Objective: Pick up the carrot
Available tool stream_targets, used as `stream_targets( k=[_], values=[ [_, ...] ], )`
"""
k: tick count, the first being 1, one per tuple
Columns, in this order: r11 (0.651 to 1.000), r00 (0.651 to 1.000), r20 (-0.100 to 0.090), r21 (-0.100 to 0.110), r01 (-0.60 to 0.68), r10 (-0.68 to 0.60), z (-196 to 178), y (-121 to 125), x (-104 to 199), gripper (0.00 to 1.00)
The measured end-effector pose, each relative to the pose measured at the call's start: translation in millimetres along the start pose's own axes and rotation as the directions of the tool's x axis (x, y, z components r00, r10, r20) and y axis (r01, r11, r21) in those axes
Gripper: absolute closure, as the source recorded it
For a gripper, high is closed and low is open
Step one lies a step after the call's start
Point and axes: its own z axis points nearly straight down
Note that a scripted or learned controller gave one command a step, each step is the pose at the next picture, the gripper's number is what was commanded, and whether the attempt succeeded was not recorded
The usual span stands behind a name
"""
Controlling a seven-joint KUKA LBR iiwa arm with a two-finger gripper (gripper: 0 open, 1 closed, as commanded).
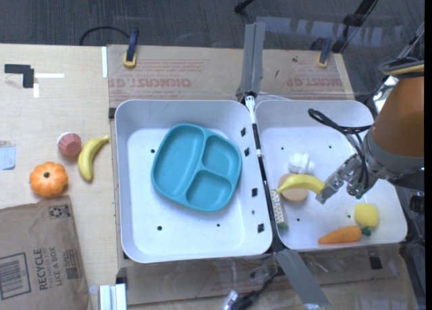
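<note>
The orange plastic carrot [341,235] lies near the front edge of the right-hand shallow white bin [310,116], beside a small yellow lemon [366,215]. The metal two-finger gripper [335,186] hangs above and apart from it, near a yellow banana [301,182]; whether its fingers are parted or closed cannot be told.

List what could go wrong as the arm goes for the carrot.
1. The lemon sits right beside the carrot's green end, so the claw may bump or grab it instead.
2. The carrot lies close to the right bin's near wall, which could block a finger.
3. The banana lies just beside the claw and may get knocked.
</note>
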Motion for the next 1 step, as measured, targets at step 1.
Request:
stream_targets(
  k=[1],
  values=[
    [1.0,1.0,-0.001,0.001,0.007,-0.007,1.4,52.1,50.4,1.0]
  ],
)
